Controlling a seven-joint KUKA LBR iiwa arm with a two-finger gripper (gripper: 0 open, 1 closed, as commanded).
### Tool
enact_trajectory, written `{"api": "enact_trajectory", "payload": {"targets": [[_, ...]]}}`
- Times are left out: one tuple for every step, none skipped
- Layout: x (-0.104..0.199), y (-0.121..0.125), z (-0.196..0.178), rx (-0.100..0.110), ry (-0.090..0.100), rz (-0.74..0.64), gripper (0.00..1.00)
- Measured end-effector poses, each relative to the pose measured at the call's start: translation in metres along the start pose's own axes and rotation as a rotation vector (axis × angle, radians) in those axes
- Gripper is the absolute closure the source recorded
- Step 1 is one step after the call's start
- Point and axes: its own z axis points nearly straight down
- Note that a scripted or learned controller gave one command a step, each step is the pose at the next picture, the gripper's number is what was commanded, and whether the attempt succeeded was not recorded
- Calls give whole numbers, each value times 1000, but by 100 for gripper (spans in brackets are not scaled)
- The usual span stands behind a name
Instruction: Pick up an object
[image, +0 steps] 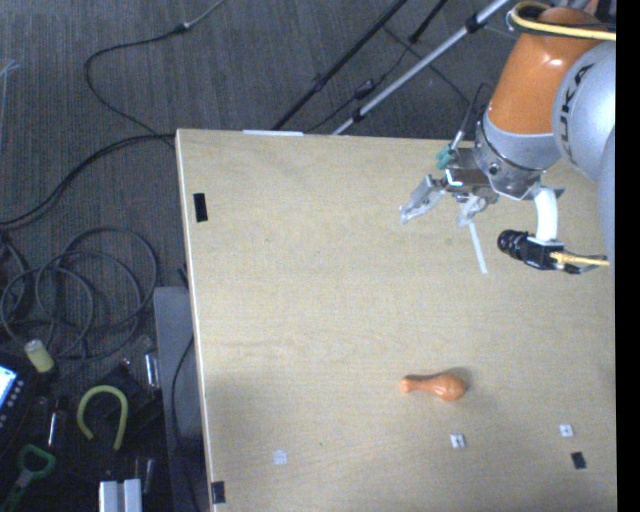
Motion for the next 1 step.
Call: {"api": "enact_trajectory", "payload": {"targets": [[-33, 22, 139, 0, -3, -132, 0]]}}
